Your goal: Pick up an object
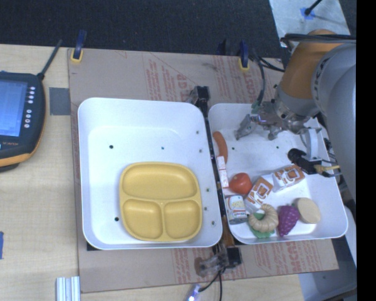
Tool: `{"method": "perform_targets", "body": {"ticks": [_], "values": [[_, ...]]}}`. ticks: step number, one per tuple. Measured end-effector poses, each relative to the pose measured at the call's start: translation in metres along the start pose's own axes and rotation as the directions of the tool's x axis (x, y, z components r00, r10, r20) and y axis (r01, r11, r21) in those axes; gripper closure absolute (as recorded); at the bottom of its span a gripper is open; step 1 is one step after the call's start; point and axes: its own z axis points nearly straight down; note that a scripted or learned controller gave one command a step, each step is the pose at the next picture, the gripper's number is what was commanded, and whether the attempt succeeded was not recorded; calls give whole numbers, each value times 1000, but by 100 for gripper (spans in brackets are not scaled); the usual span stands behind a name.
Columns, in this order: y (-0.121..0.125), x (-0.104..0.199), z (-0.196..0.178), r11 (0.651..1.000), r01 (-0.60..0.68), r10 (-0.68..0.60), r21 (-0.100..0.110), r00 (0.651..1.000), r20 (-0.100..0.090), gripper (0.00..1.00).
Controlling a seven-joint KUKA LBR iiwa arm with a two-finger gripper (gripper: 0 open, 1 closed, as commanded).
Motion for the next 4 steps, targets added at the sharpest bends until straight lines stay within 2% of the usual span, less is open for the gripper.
{"method": "perform_targets", "body": {"ticks": [1, 2, 3, 4], "values": [[-51, -80, -1, 1000, -3, 3, -1, 1000, 0, 0], [-172, -45, 0, 1000, 0, 0, 0, 1000, 0, 0], [-129, -80, -82, 1000, -2, 2, -3, 1000, 1, 0], [-62, -36, -88, 1000, -1, 1, -3, 1000, 0, 0]]}}
